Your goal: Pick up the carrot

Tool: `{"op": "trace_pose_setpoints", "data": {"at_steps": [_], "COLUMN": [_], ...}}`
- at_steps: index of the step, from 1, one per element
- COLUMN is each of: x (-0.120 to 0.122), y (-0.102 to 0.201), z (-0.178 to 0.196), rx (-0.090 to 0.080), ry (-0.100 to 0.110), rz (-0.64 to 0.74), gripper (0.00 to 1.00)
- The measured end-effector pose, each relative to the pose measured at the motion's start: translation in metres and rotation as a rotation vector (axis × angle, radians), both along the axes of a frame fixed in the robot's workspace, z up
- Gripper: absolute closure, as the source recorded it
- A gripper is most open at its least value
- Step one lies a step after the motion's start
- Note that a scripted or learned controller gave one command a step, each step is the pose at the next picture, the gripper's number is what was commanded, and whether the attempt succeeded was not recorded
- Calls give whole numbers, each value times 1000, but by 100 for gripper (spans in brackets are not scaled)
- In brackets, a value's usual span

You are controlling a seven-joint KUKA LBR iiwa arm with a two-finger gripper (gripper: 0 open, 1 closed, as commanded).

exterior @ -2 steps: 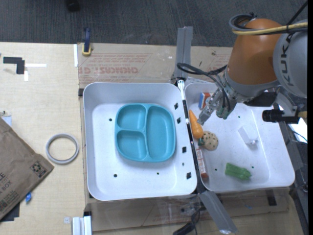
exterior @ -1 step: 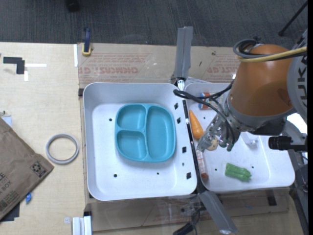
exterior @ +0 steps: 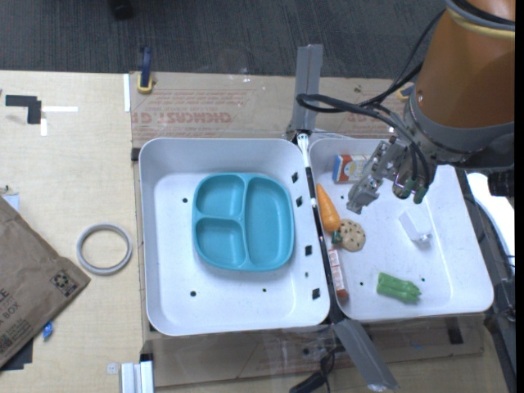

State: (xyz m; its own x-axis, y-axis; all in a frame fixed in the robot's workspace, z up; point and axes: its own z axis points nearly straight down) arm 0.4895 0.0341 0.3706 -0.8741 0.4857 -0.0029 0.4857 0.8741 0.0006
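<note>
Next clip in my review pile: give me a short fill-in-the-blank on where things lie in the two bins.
1. The carrot lies in the ____ bin, against the divider.
2. The turquoise compartment plate sits in the ____ bin.
3. Just below the carrot's tip lies a ____, touching or nearly touching it.
4. The green vegetable lies near the right bin's ____ edge, apart from the end effector.

Missing words: right; left; cookie; front

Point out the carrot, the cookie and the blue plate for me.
carrot (exterior: 327, 209): camera view, middle of its orange body.
cookie (exterior: 353, 235): camera view, centre of its top face.
blue plate (exterior: 244, 221): camera view, the ridge between its compartments.
</note>
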Motion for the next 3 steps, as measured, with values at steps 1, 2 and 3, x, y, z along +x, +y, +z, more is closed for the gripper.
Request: {"op": "trace_pose_setpoints", "data": {"at_steps": [1, 2, 3], "x": [-11, 18, -11], "y": [24, 13, -35], "z": [-60, 71, 55], "rx": [0, 0, 0], "ry": [2, 0, 3], "rz": [110, -246, -335], "gripper": [100, 100, 100]}}
